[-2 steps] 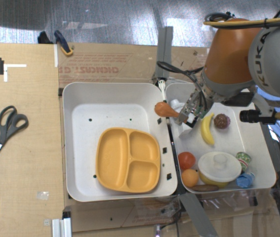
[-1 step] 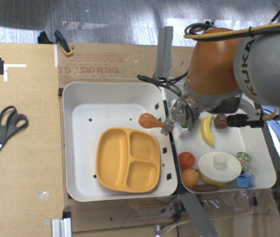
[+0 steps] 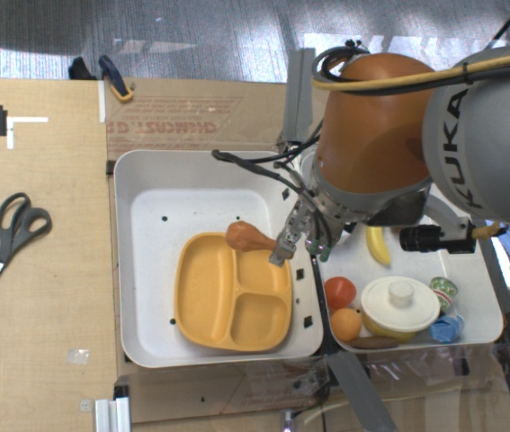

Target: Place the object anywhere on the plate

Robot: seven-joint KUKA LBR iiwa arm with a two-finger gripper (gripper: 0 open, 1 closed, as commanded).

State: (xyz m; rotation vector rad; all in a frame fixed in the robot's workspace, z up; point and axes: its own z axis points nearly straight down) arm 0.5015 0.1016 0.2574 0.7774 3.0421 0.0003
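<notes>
A yellow divided plate (image 3: 233,302) lies in the left bin (image 3: 147,241). A brown drumstick-shaped object (image 3: 248,236) rests on the plate's far rim, its thin end pointing right. My gripper (image 3: 298,250) hangs over the wall between the two bins, just right of the drumstick. Its fingers stand apart, and the left fingertip (image 3: 281,252) touches or nearly touches the drumstick's thin end. The drumstick is beside the fingers, not between them. The orange wrist hides the upper part of the gripper.
The right bin (image 3: 479,331) holds a banana (image 3: 378,246), a red tomato (image 3: 339,290), an orange (image 3: 345,323), a white lidded pot (image 3: 400,306), a green can (image 3: 443,288) and a blue item (image 3: 446,328). Scissors (image 3: 12,232) lie on the bench at left.
</notes>
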